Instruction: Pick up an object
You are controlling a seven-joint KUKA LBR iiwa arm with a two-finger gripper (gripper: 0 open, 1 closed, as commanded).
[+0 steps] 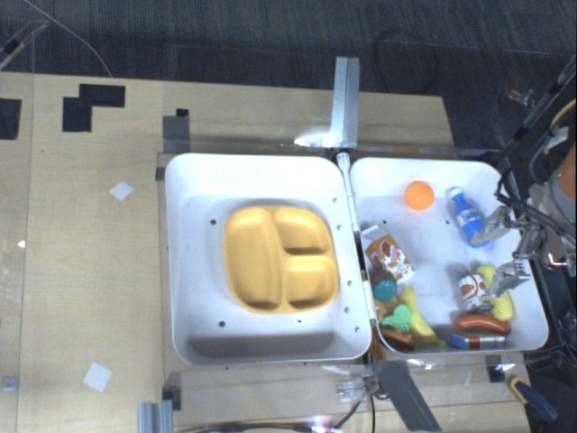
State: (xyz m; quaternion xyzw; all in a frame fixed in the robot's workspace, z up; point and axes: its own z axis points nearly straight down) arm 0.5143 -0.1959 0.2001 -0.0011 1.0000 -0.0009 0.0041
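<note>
Yellow divided tray [278, 258] in left white bin [185, 242], wooden bench [81, 242]

Bench [81, 269]: pale wood-grain top, filling the left and centre of the camera view. Black rectangular patches [90, 105] sit on its far left part; two small pale square tags [121, 190] lie on the left part, one nearer the camera. Floor [270, 16] beyond the far edge: dark carpet with a fine ribbed weave. A thin light cable [63, 21] trails across it at upper left. A grey metal upright [346, 102] stands at the bench's far edge, centre. Lighting even, with one small glare spot at the upright's foot.
</note>
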